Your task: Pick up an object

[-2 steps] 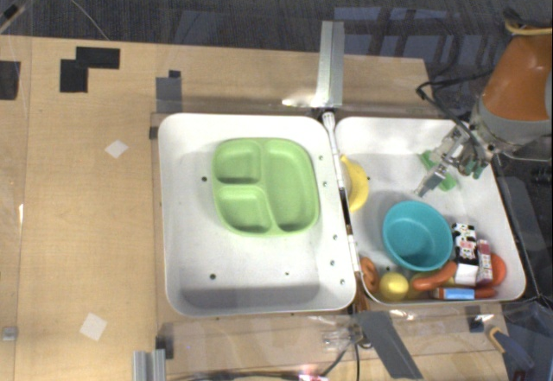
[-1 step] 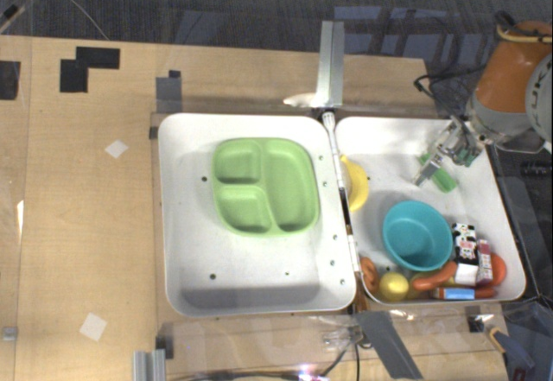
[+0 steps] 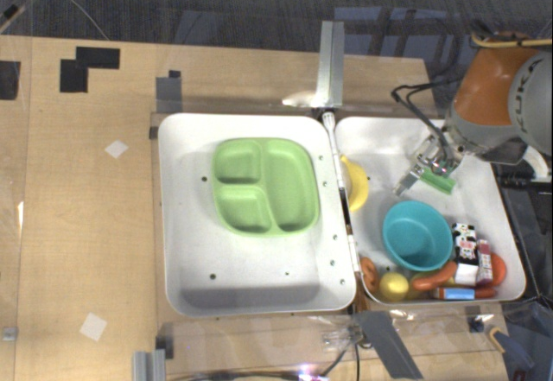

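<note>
My gripper (image 3: 425, 172) hangs over the back middle of the right bin (image 3: 380, 133), under the grey arm with its orange band (image 3: 484, 85). A small green block (image 3: 439, 182) lies right at the gripper's tip; whether it is held I cannot tell. A teal bowl (image 3: 417, 235) stands just in front of the gripper. A yellow piece (image 3: 355, 184) rests against the bin's left wall. Along the front wall lie a yellow ball (image 3: 394, 285), an orange carrot-like piece (image 3: 432, 280), a black-and-white box (image 3: 465, 242) and a red item (image 3: 489, 268).
The left bin (image 3: 186, 224) holds a light green divided plate (image 3: 263, 185). A metal post (image 3: 332, 60) rises behind the wall between the bins. Cables (image 3: 423, 98) run near the arm at the back right. Bare wooden bench (image 3: 78, 198) lies to the left.
</note>
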`<control>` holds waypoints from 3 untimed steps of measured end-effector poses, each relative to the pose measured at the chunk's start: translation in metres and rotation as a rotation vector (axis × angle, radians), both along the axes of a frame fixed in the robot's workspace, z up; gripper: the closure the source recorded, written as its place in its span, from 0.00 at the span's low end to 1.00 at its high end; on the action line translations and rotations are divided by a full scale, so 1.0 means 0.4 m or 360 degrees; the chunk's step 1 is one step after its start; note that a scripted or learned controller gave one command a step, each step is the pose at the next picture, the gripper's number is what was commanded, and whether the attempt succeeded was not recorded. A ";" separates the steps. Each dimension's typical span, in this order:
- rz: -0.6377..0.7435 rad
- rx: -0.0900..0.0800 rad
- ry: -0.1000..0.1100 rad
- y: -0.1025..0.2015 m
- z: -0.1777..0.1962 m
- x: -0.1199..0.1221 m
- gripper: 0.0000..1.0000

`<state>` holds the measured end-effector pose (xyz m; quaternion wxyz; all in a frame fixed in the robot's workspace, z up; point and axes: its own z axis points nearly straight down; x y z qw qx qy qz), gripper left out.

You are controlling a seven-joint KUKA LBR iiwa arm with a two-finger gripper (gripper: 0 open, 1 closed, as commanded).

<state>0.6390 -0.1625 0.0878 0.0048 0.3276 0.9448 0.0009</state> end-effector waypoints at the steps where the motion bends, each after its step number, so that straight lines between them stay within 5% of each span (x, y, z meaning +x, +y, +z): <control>1: 0.0252 -0.0007 -0.0004 -0.109 0.090 0.025 0.00; 3: 0.0630 -0.0005 -0.0002 0.146 0.002 -0.021 0.00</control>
